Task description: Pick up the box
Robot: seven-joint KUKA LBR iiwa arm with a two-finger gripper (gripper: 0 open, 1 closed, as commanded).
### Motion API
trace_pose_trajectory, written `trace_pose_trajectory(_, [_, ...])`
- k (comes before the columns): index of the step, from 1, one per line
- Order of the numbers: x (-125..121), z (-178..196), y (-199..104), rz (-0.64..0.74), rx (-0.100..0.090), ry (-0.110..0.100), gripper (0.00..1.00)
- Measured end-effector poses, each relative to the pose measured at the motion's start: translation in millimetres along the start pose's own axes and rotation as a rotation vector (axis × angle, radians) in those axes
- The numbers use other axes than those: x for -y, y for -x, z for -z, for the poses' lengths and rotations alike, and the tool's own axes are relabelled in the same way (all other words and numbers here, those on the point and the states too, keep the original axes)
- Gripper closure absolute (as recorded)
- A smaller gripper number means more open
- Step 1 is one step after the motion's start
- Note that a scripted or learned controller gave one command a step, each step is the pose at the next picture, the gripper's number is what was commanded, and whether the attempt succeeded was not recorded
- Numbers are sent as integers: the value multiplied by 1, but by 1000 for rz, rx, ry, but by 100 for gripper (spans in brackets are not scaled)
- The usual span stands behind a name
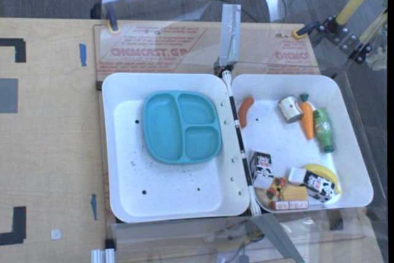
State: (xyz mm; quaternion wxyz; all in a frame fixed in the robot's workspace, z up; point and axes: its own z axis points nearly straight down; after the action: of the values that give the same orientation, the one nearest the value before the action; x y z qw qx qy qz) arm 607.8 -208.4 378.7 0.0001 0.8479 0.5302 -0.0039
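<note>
Teal plate (182, 127), orange carrot (306, 122) (green bottle (324, 130)).

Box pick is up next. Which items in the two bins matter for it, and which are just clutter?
For the job:
- milk carton box, right bin, near the divider
- second carton box, by the banana

Just lying about:
- teal divided plate, left bin
- sausage
- carrot
- green bottle
- small can
- yellow block

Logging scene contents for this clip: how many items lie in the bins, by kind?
Divided teal plate: 1
Toy foods, namely sausage, carrot, banana, burger: 4
Green bottle: 1
Cow-print cartons: 2
Small can: 1
Total: 9
</note>
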Motion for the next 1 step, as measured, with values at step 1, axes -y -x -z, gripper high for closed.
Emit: trace_pose_trajectory(1, [-53, 55, -28, 1, -4, 2, 100])
